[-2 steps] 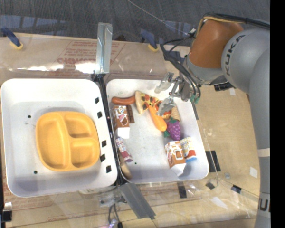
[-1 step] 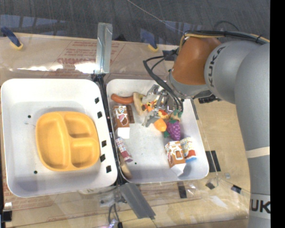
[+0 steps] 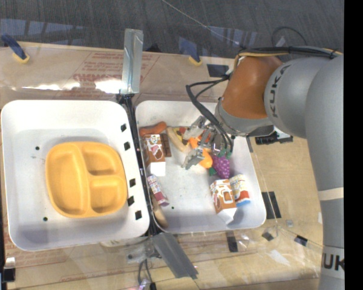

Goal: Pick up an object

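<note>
The gripper (image 3: 201, 151) hangs low in the right bin (image 3: 187, 219), a little above the frame's centre, its metal fingers mixed in with the clutter so that I cannot tell how they stand or whether anything sits between them. An orange toy piece (image 3: 203, 159) lies right at the fingertips, touching or nearly so, and just below and to the right of it is a bunch of purple grapes (image 3: 222, 166). Further toward the lower right rests a small carton with a blue cap (image 3: 228, 194), tilted against the bin's wall. To the left of the claw a brown packet (image 3: 154, 147) lies flat, with a brown sausage-shaped thing (image 3: 152, 128) above it and a white card (image 3: 156, 168) below. A narrow red-and-white wrapper (image 3: 156, 191) sits by the divider between the bins; what lies beneath it at the bin's bottom edge is too dim to name. The arm's orange band (image 3: 245, 89) and grey body cover the bin's upper right corner. In the left bin (image 3: 24, 116) a yellow divided tray (image 3: 85, 177) lies alone.
</note>
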`<state>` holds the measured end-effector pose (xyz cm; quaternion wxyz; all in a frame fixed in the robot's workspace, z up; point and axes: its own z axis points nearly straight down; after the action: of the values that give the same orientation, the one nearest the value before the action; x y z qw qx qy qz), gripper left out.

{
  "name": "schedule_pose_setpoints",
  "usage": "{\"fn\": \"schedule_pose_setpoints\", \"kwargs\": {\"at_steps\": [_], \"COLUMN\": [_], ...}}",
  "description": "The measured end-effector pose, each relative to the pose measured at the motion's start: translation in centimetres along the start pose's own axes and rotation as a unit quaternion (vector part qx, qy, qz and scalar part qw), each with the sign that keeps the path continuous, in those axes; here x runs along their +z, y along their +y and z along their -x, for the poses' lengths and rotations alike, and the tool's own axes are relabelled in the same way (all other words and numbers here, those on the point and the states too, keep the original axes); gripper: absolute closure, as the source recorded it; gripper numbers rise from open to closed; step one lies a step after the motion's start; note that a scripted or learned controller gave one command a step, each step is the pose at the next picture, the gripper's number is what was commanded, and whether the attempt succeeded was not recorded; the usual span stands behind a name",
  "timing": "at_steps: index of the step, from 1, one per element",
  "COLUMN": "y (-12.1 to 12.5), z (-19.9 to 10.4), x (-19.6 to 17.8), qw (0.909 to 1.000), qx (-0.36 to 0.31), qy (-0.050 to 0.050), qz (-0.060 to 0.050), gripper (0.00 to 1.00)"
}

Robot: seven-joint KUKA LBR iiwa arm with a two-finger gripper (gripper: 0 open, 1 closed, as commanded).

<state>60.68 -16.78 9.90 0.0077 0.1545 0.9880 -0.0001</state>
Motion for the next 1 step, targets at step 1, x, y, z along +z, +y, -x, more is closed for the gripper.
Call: {"fn": "schedule_pose_setpoints", "kwargs": {"at_steps": [1], "y": [0.2], "z": [0.35], "x": [-1.35], "qw": [1.0], "qx": [-0.003], "qy": [-0.005], "qz": [0.0], "gripper": [1.0]}}
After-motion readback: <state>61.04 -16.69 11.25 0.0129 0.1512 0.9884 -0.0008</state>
